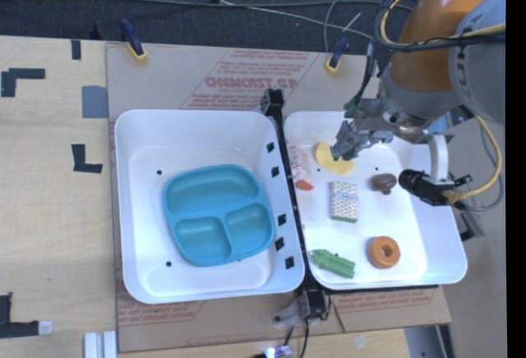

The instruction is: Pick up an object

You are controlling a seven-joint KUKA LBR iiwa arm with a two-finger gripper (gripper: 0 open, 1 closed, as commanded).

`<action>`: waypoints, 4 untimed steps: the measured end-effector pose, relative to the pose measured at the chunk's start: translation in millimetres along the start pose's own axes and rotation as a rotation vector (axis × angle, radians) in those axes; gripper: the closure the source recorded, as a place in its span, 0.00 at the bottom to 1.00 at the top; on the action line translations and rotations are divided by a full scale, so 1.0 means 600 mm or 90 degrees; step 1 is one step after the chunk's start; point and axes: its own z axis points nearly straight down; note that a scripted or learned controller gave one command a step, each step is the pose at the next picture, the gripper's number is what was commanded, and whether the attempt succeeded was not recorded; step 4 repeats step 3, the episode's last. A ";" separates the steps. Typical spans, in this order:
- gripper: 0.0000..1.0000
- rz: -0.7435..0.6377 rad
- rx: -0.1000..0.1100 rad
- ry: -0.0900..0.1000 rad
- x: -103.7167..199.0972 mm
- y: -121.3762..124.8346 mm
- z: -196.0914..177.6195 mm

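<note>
My gripper hangs over the back of the right bin, just above a yellow piece that its fingers partly cover. Below it lies a patterned rectangular sponge-like block. A small brown lump rests to the right of the gripper. An orange ring-shaped doughnut and a green object sit near the front of that bin. A small red-and-white piece lies by the bin's left wall.
The left bin holds a blue divided plate. A black divider runs between the bins. Two clamps pin the cardboard at the back. Cables loop around the arm at the right.
</note>
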 end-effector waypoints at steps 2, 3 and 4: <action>1.00 0.000 -0.001 0.000 0.166 0.053 -0.001; 1.00 0.001 0.000 -0.001 0.247 0.080 0.030; 1.00 0.001 0.000 -0.001 0.247 0.080 0.030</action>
